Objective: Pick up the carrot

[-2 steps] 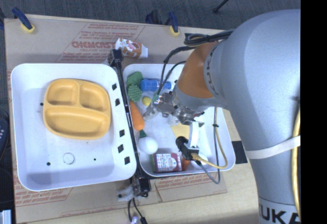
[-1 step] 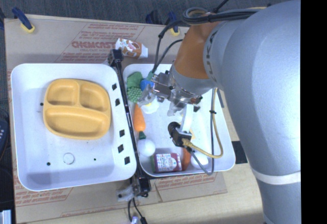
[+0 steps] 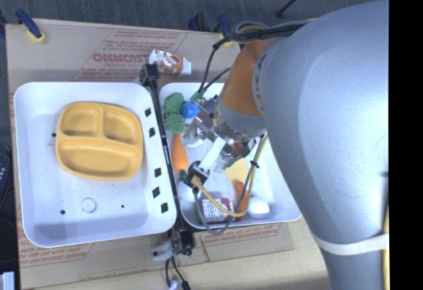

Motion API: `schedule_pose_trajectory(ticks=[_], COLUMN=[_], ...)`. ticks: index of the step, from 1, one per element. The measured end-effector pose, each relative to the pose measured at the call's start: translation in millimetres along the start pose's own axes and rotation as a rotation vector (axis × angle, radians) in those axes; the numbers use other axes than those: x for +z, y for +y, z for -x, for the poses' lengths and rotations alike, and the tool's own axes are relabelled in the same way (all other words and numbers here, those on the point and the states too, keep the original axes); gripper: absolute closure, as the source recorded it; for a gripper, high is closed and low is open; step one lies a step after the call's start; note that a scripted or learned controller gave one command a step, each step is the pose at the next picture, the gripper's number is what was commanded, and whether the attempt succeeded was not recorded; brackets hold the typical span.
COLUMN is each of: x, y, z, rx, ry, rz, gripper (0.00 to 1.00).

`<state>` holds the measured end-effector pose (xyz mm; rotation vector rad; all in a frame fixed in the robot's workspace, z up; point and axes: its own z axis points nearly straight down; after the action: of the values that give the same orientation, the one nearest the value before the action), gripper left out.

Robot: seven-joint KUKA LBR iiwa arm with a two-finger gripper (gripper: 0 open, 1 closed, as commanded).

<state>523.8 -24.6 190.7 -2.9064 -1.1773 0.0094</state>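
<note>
The carrot point(image 3: 179, 152) is a slim orange piece lying lengthwise against the left wall of the right bin point(image 3: 285, 215). My gripper point(image 3: 198, 130) hangs over the middle of that bin, just right of the carrot's upper end, mostly hidden under the wrist and the orange band. Nothing can be seen held in it.
A green leafy toy point(image 3: 174, 115) and a blue piece point(image 3: 189, 110) lie at the bin's far end. A yellow wedge point(image 3: 238, 170), a second orange piece point(image 3: 242, 199), a white egg point(image 3: 259, 208) and a small packet point(image 3: 211, 210) lie near the front. The left bin point(image 3: 39, 216) holds a yellow divided plate point(image 3: 99, 139).
</note>
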Motion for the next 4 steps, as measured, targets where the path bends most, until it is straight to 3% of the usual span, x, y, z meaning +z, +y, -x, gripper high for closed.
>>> schedule_pose_trajectory(ticks=[1, 2, 3, 4], x=[0.3, -0.9, -0.1, 0.3], y=[-42.2, 27.5, -5.6, -42.1], z=[-19.8, -38.8, -43.2, 7.4], rx=[0.109, -0.184, 0.041, 0.405], ry=[0.000, 0.001, -0.001, 0.000], rz=[0.000, 0.004, 0.000, -0.001], gripper=[0.00, 0.00, 0.00, 0.00])
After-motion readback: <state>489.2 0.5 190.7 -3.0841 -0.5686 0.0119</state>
